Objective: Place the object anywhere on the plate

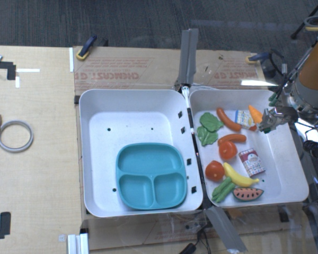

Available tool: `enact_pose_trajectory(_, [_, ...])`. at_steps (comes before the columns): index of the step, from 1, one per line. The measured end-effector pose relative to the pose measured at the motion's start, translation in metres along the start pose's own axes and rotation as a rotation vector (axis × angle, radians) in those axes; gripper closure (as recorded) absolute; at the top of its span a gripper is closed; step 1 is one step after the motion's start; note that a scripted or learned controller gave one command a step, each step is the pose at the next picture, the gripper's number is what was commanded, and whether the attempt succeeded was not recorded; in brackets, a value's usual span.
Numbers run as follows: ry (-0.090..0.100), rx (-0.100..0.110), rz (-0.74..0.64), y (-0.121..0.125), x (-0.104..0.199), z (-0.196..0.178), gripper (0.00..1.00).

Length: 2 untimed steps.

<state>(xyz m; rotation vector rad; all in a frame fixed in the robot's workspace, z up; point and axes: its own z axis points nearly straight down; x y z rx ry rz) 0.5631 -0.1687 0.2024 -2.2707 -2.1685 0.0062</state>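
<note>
Fingers [266,124]: closure cannot be told; beside small orange carrot-shaped toy [255,114]. Teal three-compartment plastic plate [151,175], far left: bare, placement pending.

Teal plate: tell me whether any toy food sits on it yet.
No, the teal plate lies bare in the left bin; the toy food fills the right bin.

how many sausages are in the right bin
2. One sausage lies slanted near the bin's top, right of the lettuce. The other sausage lies just below it, above a tomato. More could be hidden under the pile.
</note>
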Motion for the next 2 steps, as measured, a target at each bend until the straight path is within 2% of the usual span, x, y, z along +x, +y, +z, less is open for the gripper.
enact_pose_trajectory(1, [0.000, 0.000, 0.000, 0.000, 0.000, 0.000, 0.00])
enact_pose_trajectory(2, [0.000, 0.000, 0.332, 0.060, 0.111, 0.012, 0.00])
